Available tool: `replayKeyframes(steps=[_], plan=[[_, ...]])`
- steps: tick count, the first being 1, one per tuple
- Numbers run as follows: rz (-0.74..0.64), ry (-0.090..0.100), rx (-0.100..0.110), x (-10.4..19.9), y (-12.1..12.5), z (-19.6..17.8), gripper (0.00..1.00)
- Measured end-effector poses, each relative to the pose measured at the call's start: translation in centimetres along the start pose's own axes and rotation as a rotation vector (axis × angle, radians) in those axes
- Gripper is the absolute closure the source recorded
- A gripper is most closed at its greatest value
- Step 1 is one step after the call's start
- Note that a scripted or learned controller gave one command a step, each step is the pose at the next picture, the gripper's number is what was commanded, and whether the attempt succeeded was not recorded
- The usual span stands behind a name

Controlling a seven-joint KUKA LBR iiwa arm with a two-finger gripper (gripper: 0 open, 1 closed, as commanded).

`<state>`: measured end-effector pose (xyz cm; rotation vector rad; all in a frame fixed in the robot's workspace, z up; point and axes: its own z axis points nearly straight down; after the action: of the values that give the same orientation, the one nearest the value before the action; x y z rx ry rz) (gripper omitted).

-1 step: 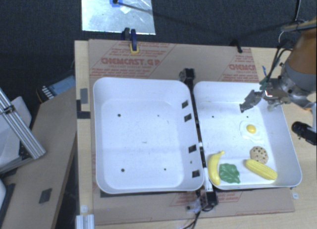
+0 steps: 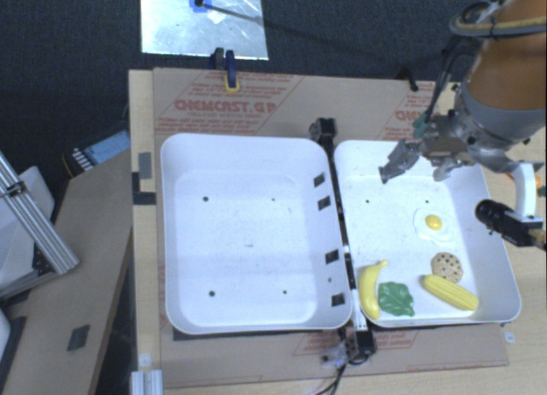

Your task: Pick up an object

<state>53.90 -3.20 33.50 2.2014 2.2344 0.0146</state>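
Nearest to my camera, along the front rim of the right bin (image 2: 504, 299), lie four toy foods; a banana (image 2: 370, 289) stands on end against the bin's left wall by the divider, a green leafy piece (image 2: 397, 299) touches it on the right, a yellow corn cob (image 2: 450, 292) lies tilted toward the front right corner, and a round speckled cookie (image 2: 446, 265) sits just behind the cob, touching or nearly so; a little further back, apart from these, I see a fried egg (image 2: 432, 223) flat on the bin floor, white with a yellow yolk; any of these could be the object to pick, and all of them rest in the right bin, none lifted.

My arm (image 2: 508, 60) reaches in from the right, its orange band high above the grey wrist; the gripper (image 2: 420, 161) hangs over the back half of the right bin, behind the egg and well apart from the front row of foods; its jaws are spread, one finger (image 2: 398, 162) angled out to the left and the other pointing down on the right, with nothing between them; whether the tips touch the bin floor I cannot tell.

To the left, the left bin (image 2: 171, 214) sits side by side with the right one, their walls touching at the divider with its dark clips; both bins rest on a cardboard sheet (image 2: 256, 98) on the worktop; behind it a silvery square sheet (image 2: 202, 8) lies on dark flooring.
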Motion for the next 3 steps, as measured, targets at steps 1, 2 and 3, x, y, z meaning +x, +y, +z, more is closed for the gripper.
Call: replayKeyframes(steps=[1, 2, 3], plan=[[0.007, -0.002, 0.020, 3.0, 1.3, 14.9, 0.00], [0.001, 0.004, -0.010, 11.2, -1.1, -2.2, 0.00], [0.016, -0.006, 0.013, 7.9, 6.7, 15.1, 0.00]])
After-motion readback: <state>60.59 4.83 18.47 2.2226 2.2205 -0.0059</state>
